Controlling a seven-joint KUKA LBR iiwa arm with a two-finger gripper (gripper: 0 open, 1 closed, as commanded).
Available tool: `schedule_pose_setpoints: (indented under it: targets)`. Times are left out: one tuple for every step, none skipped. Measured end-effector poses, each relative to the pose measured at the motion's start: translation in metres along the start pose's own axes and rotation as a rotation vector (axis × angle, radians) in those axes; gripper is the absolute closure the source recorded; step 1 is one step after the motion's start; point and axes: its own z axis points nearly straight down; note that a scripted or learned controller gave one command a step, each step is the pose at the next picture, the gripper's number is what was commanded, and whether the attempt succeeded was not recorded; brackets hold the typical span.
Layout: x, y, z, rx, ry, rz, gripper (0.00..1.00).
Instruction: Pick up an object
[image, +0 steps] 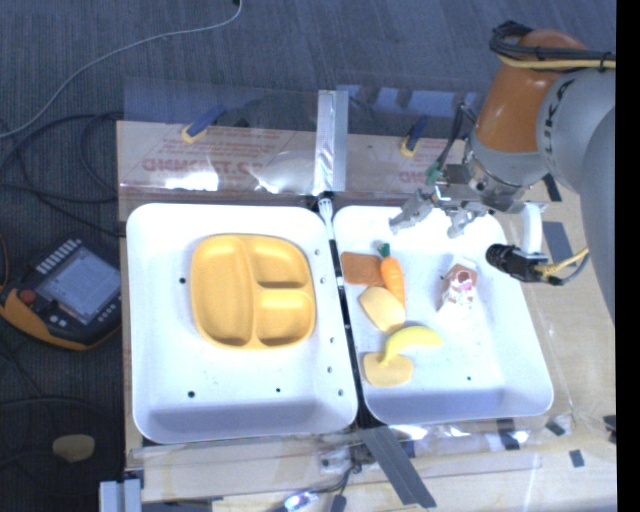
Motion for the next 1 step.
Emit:
schedule_pose_setpoints:
  targets:
    - [0.0442, 0.0244, -0.0533, -0.002, -0.004, -0.114, 0.00]
